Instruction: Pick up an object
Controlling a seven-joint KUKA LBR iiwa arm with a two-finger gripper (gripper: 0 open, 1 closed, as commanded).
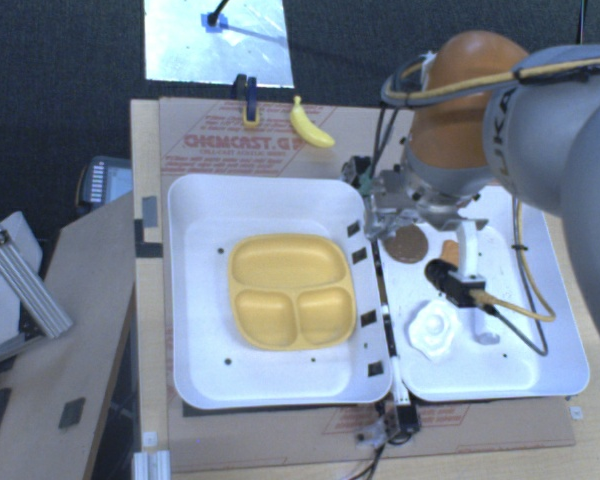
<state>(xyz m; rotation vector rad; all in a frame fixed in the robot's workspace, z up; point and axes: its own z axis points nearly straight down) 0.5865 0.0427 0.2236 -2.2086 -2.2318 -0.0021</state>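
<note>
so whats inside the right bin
A brown disc, a white fried-egg toy and a small orange piece; the arm hides the far end of the right bin.

Single fixed camera, high above the bench [220, 153], tilted downward.
It looks toward 12 o'clock at middling range; the left bin [185, 268] and right bin [555, 353] span mid-frame, and the arm [565, 138] enters from 3 o'clock.

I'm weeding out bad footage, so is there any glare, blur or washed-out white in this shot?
Camera view: the shiny sheet at the top glares; the arm, near the lens, looks soft; the right bin is so bright that the white piece in it barely stands out; the yellow plate in the left bin reads clearly.
</note>
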